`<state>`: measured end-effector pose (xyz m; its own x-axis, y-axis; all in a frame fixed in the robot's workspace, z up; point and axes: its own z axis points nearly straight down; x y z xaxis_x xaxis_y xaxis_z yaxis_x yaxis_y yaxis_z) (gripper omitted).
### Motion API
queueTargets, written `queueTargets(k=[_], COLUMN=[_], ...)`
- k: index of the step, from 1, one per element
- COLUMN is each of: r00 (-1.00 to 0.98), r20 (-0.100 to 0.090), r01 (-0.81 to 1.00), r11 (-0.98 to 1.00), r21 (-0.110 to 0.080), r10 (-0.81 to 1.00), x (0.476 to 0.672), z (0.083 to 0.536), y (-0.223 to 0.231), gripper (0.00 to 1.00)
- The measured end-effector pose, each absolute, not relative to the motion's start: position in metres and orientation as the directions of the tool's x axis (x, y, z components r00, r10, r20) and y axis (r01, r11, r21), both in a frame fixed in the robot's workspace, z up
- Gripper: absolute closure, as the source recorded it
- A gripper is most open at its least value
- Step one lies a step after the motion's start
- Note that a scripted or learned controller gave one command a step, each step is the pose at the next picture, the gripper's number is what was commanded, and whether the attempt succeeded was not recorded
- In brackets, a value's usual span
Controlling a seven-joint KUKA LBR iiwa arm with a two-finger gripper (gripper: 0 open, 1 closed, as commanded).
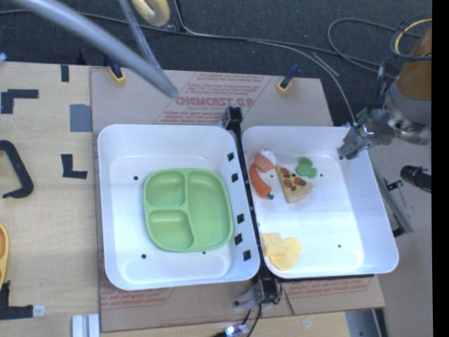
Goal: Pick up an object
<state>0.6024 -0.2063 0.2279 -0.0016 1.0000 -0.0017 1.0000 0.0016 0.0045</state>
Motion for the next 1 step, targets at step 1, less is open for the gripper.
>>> queueTargets(k=[1], r00=[-0.002], r20=[0.0], r01=[1.0], r11=[0.002], r21=[0.002], r10=[1.0], x=[0.6032], z=[0.2594], y=[-0.2055], gripper=[1.0])
